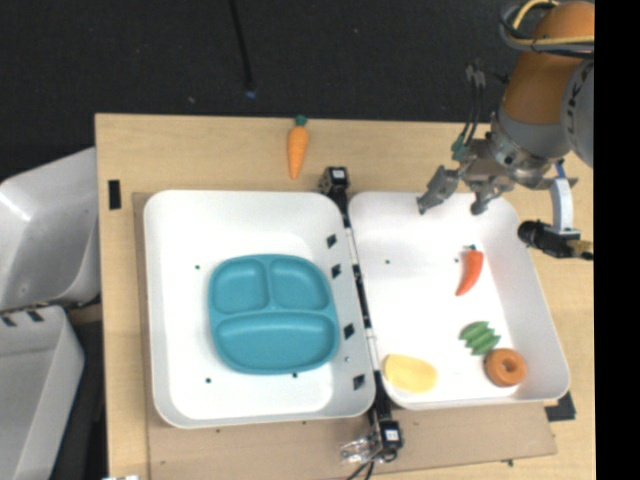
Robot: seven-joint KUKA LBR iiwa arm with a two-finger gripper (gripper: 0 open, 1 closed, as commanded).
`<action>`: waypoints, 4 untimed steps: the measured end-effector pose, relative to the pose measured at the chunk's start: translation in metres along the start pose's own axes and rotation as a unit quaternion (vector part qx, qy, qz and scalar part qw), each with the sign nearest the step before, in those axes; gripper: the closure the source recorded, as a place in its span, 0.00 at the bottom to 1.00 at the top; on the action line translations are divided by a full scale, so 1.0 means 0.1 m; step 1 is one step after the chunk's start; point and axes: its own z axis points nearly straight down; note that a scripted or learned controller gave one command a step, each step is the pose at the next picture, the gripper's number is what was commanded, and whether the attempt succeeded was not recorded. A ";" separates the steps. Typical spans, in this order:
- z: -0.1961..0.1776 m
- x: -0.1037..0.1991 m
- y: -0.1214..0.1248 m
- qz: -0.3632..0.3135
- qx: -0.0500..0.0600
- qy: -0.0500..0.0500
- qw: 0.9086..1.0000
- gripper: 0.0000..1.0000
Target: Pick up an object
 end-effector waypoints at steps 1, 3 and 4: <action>-0.09 0.00 0.02 -0.001 -0.007 0.000 1.000 0.00; 0.90 -0.02 0.00 -0.001 -0.005 -0.001 1.000 0.00; 1.31 -0.03 0.00 0.000 -0.005 -0.001 1.000 0.00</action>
